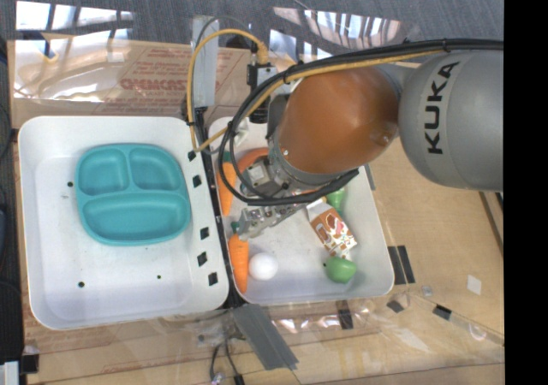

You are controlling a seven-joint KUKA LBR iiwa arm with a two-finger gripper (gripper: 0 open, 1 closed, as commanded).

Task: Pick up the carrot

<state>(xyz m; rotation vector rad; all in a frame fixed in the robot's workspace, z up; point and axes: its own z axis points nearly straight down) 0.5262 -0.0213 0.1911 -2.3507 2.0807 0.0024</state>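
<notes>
Arm bent low over the right bin [377,276], reaching in from the right.
The gripper [257,219] is pointed down near the bin's left wall; its state cannot be told. The carrot [239,261] is seen lying just below it against that wall, touching a white egg [263,268].

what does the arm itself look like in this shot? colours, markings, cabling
The arm is a rounded grey KUKA body, its name in black capitals on the shell. A glossy orange band wraps the section above the wrist. Black cables loop along it, with a yellow cable arching beside them. The gripper end is bare grey metal hardware.
</notes>
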